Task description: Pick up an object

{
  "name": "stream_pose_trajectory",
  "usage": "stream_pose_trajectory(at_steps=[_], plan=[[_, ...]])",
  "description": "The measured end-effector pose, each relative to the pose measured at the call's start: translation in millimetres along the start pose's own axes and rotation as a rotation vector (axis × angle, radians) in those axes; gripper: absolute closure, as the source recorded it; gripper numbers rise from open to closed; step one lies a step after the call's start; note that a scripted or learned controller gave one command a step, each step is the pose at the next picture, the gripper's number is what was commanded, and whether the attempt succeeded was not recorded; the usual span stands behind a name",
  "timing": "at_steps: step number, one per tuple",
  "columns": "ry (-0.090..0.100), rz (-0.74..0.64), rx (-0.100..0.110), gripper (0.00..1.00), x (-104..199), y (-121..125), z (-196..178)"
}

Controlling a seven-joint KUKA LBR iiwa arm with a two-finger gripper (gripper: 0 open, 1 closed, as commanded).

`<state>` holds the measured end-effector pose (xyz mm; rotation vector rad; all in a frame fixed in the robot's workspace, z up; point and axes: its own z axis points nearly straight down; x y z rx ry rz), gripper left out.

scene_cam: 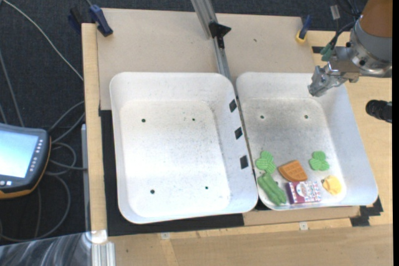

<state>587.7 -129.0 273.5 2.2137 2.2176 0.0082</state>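
Hanging high over the far edge of the right bin (349, 134), the gripper (318, 85) grasps nothing yet, so picking is not done, and the orange toy (293, 170) lies well below it.

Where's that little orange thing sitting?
The orange piece lies near the right bin's front edge, between the green pieces and above the purple box.
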Motion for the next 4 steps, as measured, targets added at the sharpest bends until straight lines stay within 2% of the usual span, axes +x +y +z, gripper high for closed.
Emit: stream_pose_trajectory(at_steps=[1, 2, 3, 4], plan=[[0.004, -0.006, 0.006, 1.0, 60.9, 10.8, -2.3], [0.004, -0.005, 0.007, 1.0, 109.1, 27.9, 0.4], [0.004, -0.006, 0.012, 1.0, 167.4, 36.8, 17.7], [0.005, -0.006, 0.007, 1.0, 224.8, 49.5, 16.0]])
